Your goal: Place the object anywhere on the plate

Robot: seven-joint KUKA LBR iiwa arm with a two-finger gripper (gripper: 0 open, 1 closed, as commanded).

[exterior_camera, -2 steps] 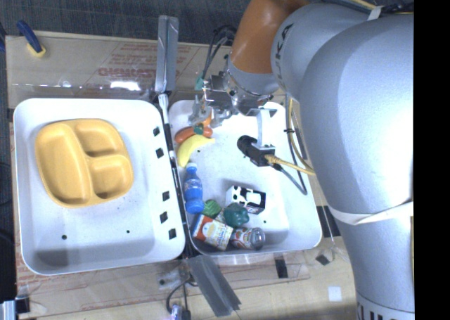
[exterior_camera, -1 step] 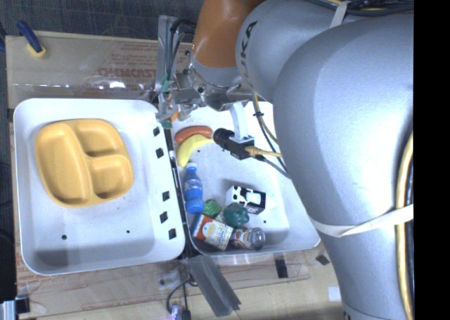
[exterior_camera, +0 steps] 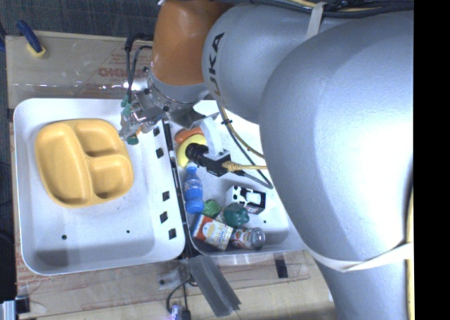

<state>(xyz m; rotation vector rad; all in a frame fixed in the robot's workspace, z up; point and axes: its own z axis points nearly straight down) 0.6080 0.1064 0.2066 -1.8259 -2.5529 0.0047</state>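
A yellow plate with three compartments lies in the left bin, toward its far left. My gripper hangs just off the plate's upper right corner, over the left bin's right side. Small teal-green bits show at the gripper's tip, and I cannot make out what they are. The orange band and grey wrist rise directly above and to the right of it.
The right bin holds several items: a blue bottle, a yellow and orange object, a green piece, a red-labelled can and a dark green object. The big grey arm covers most of the right side.
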